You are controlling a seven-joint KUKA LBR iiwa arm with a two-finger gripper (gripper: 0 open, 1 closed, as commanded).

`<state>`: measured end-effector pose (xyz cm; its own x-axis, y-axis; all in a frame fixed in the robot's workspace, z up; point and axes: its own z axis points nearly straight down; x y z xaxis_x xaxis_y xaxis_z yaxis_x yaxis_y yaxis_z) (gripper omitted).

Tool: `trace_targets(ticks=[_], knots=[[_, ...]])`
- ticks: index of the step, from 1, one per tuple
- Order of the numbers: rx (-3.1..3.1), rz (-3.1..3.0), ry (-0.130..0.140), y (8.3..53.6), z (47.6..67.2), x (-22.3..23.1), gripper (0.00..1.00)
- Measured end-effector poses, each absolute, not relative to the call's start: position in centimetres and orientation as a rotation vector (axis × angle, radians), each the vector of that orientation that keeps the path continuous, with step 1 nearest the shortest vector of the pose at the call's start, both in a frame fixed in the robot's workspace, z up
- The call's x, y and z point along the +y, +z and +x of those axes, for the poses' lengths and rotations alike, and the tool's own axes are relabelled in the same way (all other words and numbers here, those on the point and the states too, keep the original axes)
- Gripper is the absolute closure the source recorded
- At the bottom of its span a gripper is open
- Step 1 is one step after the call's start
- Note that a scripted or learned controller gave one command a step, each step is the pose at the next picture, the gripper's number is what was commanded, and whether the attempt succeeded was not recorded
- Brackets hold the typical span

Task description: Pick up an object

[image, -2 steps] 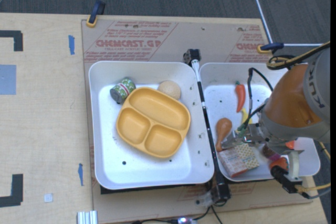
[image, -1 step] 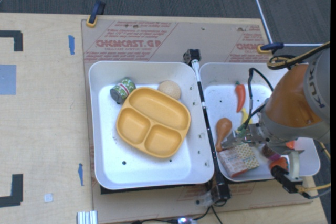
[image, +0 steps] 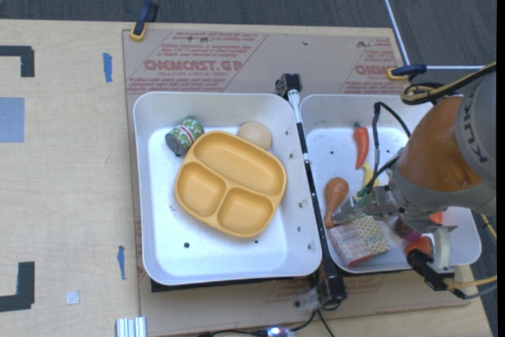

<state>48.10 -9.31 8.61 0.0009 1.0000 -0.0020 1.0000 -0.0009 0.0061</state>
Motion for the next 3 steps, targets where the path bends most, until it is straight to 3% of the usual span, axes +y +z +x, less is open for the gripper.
trace_targets(ticks=[3], knots=[[2.219,2.218,0.006,8.60,48.09,-9.61,0.00]])
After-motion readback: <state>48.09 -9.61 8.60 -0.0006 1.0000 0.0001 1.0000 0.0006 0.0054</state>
